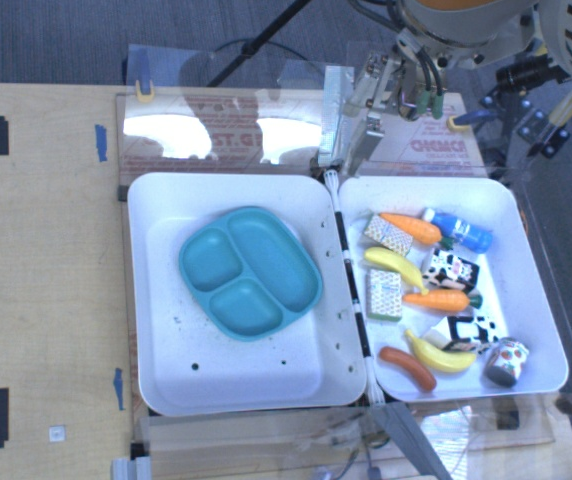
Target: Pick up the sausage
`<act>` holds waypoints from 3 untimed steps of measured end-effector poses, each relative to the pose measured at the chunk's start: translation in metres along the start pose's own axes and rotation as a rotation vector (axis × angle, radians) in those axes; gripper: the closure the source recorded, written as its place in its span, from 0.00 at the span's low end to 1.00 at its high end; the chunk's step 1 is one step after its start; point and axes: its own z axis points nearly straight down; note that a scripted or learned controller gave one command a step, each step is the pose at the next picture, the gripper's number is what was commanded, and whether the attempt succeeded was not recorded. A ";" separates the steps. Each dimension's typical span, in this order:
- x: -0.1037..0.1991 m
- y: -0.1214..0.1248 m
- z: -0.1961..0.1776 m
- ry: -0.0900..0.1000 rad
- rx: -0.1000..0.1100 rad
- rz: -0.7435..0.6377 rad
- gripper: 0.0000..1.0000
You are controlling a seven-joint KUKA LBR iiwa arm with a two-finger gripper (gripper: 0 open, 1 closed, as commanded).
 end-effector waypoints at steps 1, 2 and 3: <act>-0.008 -0.005 -0.050 -0.004 -0.002 -0.345 0.00; 0.014 0.034 0.149 0.001 -0.002 -0.419 0.00; -0.003 0.050 -0.050 -0.002 -0.002 -0.586 0.00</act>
